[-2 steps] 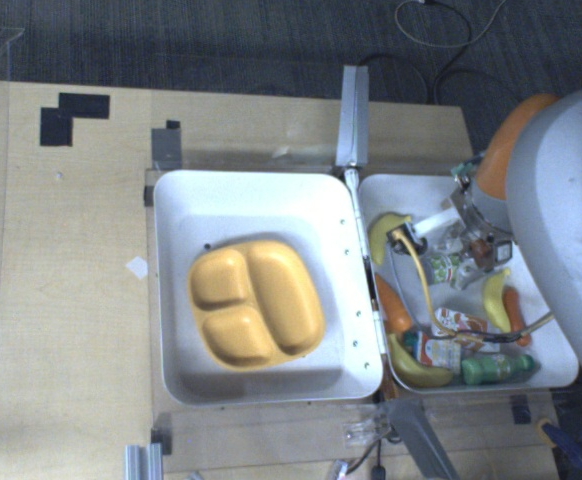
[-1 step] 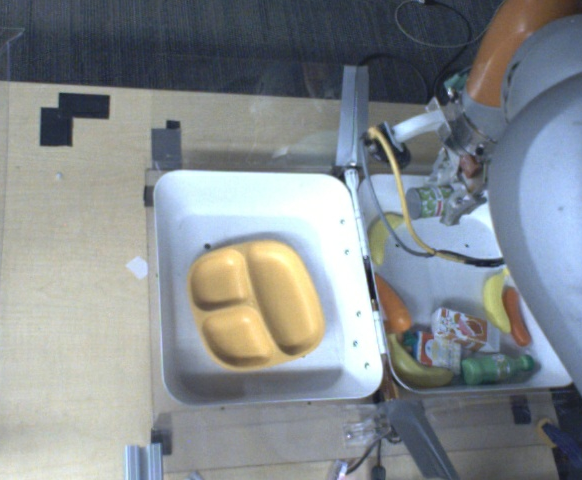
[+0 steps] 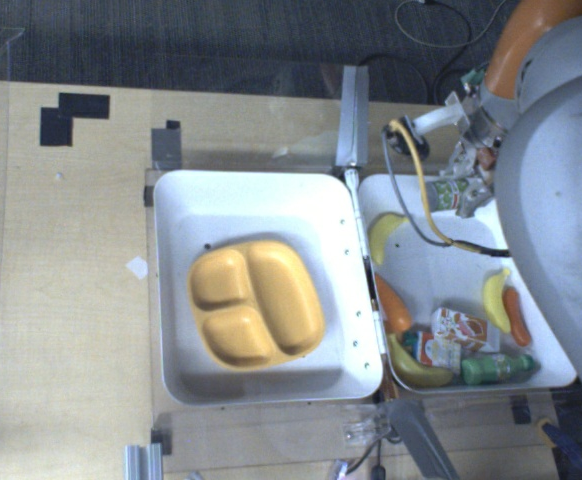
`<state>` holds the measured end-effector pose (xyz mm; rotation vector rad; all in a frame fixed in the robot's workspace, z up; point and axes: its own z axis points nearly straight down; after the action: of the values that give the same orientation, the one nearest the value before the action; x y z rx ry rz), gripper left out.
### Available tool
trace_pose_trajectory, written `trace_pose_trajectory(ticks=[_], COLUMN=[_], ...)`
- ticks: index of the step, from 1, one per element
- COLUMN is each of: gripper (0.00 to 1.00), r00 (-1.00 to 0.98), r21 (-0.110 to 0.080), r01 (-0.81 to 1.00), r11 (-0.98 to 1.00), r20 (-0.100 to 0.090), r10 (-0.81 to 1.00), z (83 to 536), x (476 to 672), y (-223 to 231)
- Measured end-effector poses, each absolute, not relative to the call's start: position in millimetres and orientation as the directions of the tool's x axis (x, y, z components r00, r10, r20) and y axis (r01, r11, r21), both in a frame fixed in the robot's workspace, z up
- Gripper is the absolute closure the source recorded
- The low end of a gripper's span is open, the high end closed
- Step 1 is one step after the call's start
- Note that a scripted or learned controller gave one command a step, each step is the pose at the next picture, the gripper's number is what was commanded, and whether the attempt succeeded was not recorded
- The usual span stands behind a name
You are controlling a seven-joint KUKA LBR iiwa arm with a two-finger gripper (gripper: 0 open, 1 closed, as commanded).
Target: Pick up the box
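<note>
Grey arm's two-finger gripper (image 3: 468, 173): fingers clenched on small green-and-white printed cardboard box (image 3: 454, 196), hanging just under fingertips over rear edge of right shallow white bin (image 3: 556, 368). Well below fingers, lying in same bin: white-and-red carton (image 3: 463, 329), green plastic bottle (image 3: 493, 368). Far left of fingers: yellow three-compartment tray (image 3: 256, 303).

Tray (image 3: 257, 303) in left bin (image 3: 171, 268)
</note>
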<state>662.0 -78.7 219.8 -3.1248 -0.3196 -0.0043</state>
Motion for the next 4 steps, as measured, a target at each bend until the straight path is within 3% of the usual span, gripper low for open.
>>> trace_pose_trajectory(ticks=[1,2,3,4], gripper=[1.0,1.0,0.0,0.0], r00=[0.97,0.972,0.972,0.969], r21=[-0.001,0.0,0.0,0.0], r01=[0.242,0.234,0.235,0.248], r11=[-0.97,-0.972,-0.972,-0.969], r20=[-0.001,0.004,0.004,0.005], r10=[0.242,0.234,0.235,0.248], z=[135.1,90.9,90.8,86.6], x=[660.7,610.1,610.1,650.2], y=[-95.9,-163.5,-163.3,-109.3])
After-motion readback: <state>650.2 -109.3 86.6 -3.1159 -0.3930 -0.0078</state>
